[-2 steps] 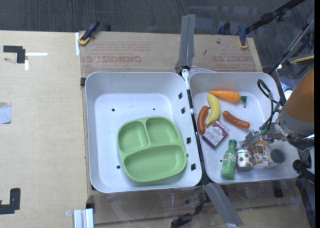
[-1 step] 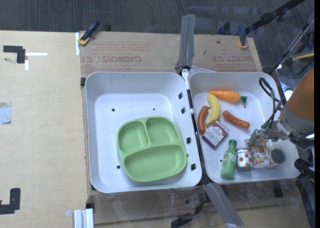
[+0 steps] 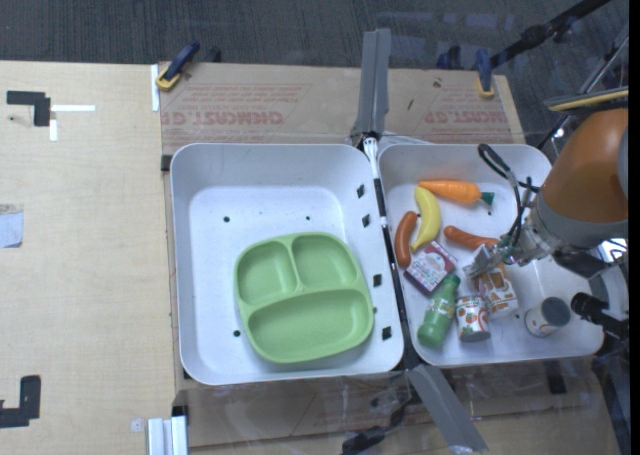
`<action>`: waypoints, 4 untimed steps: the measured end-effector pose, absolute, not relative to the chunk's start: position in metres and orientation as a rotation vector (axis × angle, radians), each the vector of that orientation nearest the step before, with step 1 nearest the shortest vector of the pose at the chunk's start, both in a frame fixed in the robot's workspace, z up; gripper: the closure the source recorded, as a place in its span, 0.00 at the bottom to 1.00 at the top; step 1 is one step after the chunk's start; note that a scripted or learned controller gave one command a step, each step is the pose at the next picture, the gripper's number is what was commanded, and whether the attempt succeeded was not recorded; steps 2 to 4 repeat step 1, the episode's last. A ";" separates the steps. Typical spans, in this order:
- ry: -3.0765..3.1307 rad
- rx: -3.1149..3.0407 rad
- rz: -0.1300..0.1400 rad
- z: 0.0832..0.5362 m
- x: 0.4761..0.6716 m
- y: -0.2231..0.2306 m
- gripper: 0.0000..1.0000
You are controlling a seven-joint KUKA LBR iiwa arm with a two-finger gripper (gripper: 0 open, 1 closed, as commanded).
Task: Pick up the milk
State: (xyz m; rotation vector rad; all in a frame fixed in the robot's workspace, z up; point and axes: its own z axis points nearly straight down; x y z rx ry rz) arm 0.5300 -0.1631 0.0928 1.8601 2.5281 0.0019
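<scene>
The milk [image 3: 498,295] is a small white carton with red-orange print, lying in the right bin [image 3: 575,348] near its front. My gripper [image 3: 489,262] is low in that bin, right over the carton's far end, and seems to touch or nearly touch it. The arm [image 3: 590,183], grey with an orange band, comes in from the right and hides part of the bin's right side.
Around the carton lie a small can [image 3: 472,319], a green bottle [image 3: 438,311], a purple box [image 3: 430,268] and a round cup [image 3: 546,316]. Farther back are a banana [image 3: 428,217], a carrot [image 3: 452,191] and two sausages [image 3: 404,238]. The left bin holds a green divided plate [image 3: 300,295].
</scene>
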 end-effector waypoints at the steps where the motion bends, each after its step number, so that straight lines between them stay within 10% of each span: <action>1: 2.099 2.339 -0.003 0.183 0.517 -0.138 1.00; 4: 2.099 2.339 -0.003 0.183 0.517 -0.138 1.00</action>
